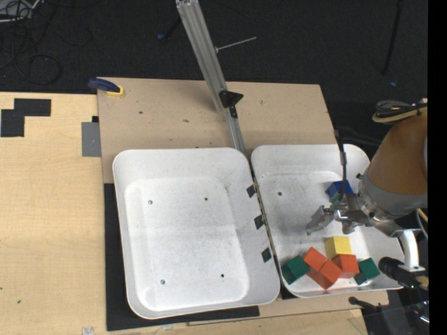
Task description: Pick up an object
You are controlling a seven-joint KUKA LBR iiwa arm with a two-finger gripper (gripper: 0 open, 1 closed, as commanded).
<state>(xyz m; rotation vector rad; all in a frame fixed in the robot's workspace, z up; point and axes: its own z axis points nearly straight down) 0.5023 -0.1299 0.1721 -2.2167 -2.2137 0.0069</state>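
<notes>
Blocks lie clustered at the near end of the right bin (300, 162): a green block (295, 268) at the left of the group, an orange block (316, 259) beside it, a red block (326, 275) nearest the bin's front rim, a yellow block (341, 246) behind them, another orange-red block (347, 264) just in front of the yellow one, and a second green block (366, 271) at the right end. A blue block (340, 188) sits apart, farther back in the same bin, close to the arm's wrist. The gripper (323, 218) hangs low over the right bin's floor, behind the cluster and just beside the blue block; whether its jaws are released or clenched I cannot tell, and nothing shows between them. The left bin (140, 169) stands alongside on the worktop (174, 110).
</notes>
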